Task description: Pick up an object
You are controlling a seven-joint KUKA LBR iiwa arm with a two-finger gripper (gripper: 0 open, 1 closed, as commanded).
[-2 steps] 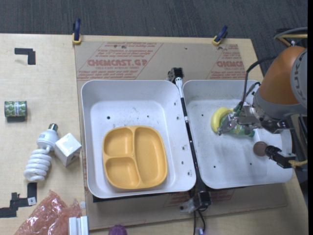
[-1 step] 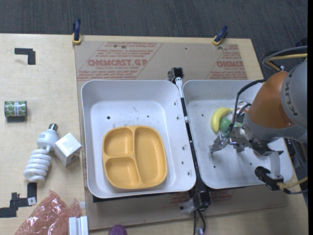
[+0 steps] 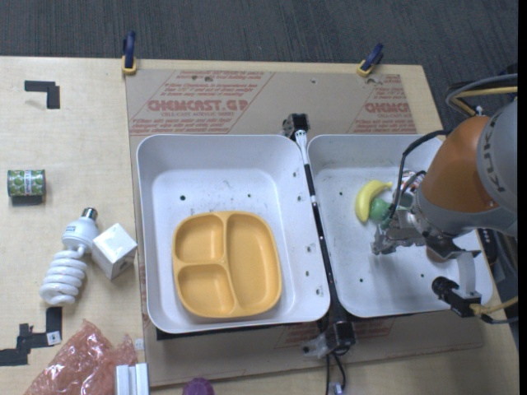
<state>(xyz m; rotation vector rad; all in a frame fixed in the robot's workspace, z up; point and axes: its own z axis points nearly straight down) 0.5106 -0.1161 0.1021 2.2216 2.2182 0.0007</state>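
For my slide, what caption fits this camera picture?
Robot end effector reaches into the right bin beside a banana; a yellow divided plate sits in the left bin.

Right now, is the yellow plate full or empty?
Empty. The yellow divided plate lies flat in the left bin, and all three compartments show bare yellow.

2 white bins (image 3: 156,171) side by side; 1 yellow 3-section plate (image 3: 226,263) in the left one, 1 banana (image 3: 368,197) + 1 green item (image 3: 380,210) in the right. 1 arm w/ 1 gripper (image 3: 384,242). 2 blue clamps (image 3: 128,52) at far edge. Left of bins: 1 spiral bulb (image 3: 67,266), 1 white cube (image 3: 114,250), 1 green can (image 3: 26,183), 1 red mesh bag (image 3: 78,360)
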